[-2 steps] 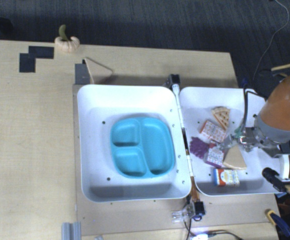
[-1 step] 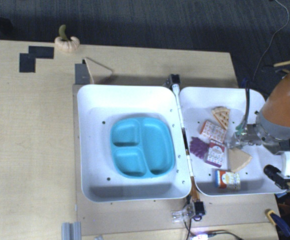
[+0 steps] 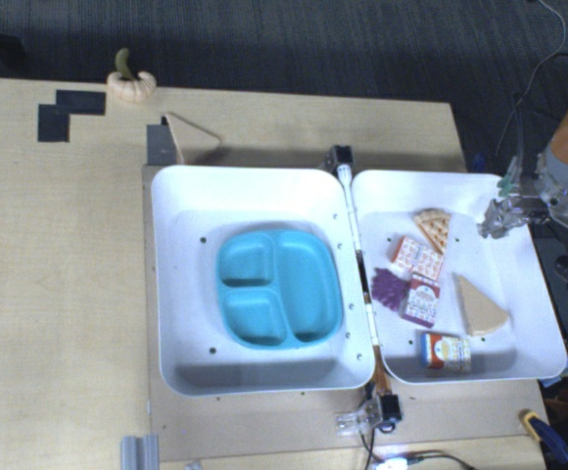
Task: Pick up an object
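The right white bin [image 3: 539, 292] holds several small things: a waffle piece [image 3: 433, 228], two red-and-white packets [image 3: 416, 257] [image 3: 423, 302], a purple grape bunch [image 3: 388, 286], a pale wedge of cheese or bread [image 3: 480, 306] and a small can lying on its side [image 3: 447, 351]. My gripper [image 3: 497, 219] hangs over the bin's upper right corner, to the right of the waffle piece and above the wedge. Nothing shows between its fingertips.
The left white bin [image 3: 181, 262] holds a blue divided tray [image 3: 278, 286]. A small garlic-like toy [image 3: 130, 84] lies on the bench at the upper left. Black tape patches [image 3: 67, 114] mark the bench. Cables run along the bins' near edge [image 3: 382, 419].
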Motion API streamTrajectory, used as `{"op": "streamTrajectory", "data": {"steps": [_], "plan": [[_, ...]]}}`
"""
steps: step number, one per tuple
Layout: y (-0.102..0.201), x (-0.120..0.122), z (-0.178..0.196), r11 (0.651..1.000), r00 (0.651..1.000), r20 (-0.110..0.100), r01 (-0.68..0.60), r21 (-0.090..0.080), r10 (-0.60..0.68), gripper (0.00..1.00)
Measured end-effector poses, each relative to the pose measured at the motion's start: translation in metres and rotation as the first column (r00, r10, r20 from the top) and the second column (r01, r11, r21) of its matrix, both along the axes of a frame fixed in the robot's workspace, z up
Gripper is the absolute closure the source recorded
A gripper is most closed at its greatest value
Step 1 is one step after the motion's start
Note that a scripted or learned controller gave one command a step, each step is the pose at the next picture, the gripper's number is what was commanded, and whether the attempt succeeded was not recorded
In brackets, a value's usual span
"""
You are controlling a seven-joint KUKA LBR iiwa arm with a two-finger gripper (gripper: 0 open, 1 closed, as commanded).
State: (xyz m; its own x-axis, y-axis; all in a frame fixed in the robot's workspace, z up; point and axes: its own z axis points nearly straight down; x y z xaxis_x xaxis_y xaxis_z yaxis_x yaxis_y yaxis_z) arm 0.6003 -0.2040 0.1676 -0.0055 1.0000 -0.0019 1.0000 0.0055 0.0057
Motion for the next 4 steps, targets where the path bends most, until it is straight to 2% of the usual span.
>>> {"op": "streamTrajectory", "data": {"steps": [1,2,3,4], "plan": [[0.000,0.000,-0.001,1.000,1.000,-0.002,0.000,0.001,0.000,0.00],[-0.002,-0.008,-0.072,1.000,1.000,-0.001,0.000,0.000,0.000,0.00],[0.018,-0.061,-0.081,1.000,1.000,0.000,0.003,0.001,-0.003,0.00],[0.017,-0.059,-0.069,1.000,1.000,0.007,0.002,-0.001,-0.002,1.00]]}}
